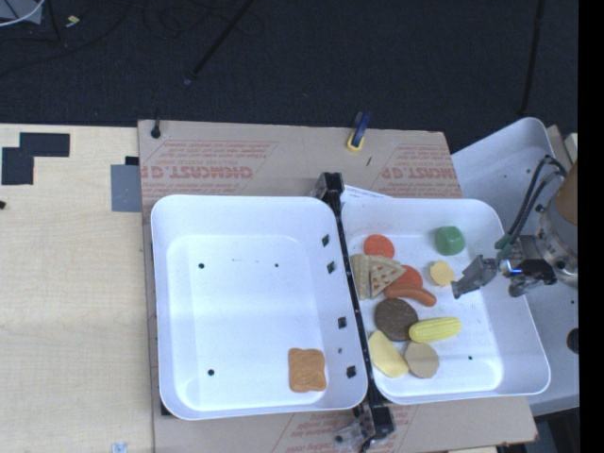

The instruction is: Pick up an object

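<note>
The arm's two-finger gripper (493, 279) hangs over the right-hand shallow white bin (491, 381), near that bin's right wall, with one dark finger (472, 277) reaching toward the pile of play food and the other (522, 281) back toward the wrist. The fingers stand apart, with nothing between them.

The task names no particular thing, so the nearest piece matters most. That is the small round yellow plastic piece (441, 273), which lies just beside the leading finger, on its left in the camera view and about level with it. It is not between the fingers; it sits outside the gap. My judgement is that the gripper needs to shift left across the bin, toward the divider, before it closes.

Other candidates lie a little further off:
- the green rounded block (450, 240), up and to the left of the fingers, standing clear of its neighbours;
- the yellow corn cob (435, 328), down and to the left, its long axis running roughly left to right;
- the red sausage (411, 287), beyond the yellow piece, crowded against the tan waffle wedge (376, 274).

The left-hand white bin (179, 253) holds an orange-brown square cracker (307, 369), well apart from the gripper.
</note>
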`<action>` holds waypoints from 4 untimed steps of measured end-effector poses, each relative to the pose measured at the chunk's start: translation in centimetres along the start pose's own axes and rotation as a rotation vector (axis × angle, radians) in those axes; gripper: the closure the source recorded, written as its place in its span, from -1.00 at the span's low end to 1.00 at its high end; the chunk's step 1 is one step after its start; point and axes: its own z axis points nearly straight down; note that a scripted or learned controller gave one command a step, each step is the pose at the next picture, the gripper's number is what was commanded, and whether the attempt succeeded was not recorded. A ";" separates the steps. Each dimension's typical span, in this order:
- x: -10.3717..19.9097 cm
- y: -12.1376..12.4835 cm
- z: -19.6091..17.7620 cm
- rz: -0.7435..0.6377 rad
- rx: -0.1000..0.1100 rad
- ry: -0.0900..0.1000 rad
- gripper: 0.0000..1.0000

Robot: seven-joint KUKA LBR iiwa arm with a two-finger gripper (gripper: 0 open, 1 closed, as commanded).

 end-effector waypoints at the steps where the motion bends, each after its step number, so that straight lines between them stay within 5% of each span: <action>1: -0.6 1.4 16.9 0.000 0.012 0.003 -1.00; 2: -0.8 1.6 15.0 0.007 0.003 0.002 1.00; 3: 3.2 8.0 12.7 -0.005 -0.005 0.000 1.00; 4: 0.9 3.8 12.2 0.003 0.004 0.000 1.00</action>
